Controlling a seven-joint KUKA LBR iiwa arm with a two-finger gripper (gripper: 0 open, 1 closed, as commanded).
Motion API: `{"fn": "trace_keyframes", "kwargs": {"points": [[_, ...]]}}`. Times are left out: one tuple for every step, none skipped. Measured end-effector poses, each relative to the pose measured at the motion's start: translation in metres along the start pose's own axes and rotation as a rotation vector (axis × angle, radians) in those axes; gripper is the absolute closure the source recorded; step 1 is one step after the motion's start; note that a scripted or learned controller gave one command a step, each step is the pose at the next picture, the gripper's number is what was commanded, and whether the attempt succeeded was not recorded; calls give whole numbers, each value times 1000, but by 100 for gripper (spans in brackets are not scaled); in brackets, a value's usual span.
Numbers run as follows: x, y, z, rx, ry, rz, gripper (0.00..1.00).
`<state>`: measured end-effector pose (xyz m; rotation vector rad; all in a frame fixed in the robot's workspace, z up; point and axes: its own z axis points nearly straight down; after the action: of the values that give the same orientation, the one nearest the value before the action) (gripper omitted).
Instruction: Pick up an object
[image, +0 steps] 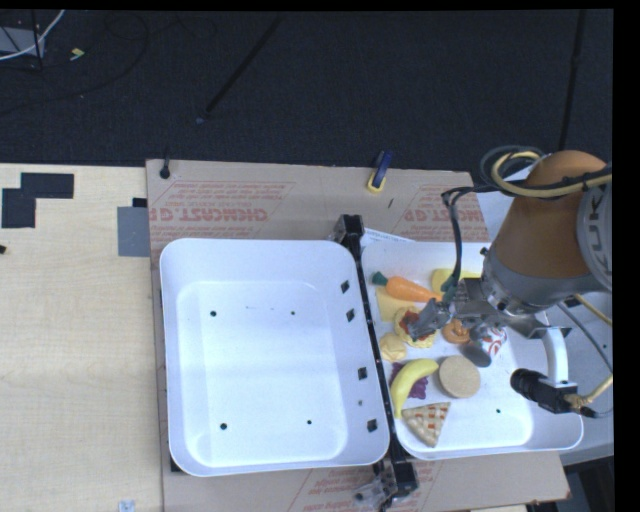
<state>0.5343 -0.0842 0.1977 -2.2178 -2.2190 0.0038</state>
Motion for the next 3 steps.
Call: {"fn": "trace_keyframes", "kwargs": {"points": [[-6, 54, 114, -1, -2, -4, 0], [-8, 53, 98, 0, 0, 4, 100], [-8, 70, 69, -5, -1, 0, 100]]}}
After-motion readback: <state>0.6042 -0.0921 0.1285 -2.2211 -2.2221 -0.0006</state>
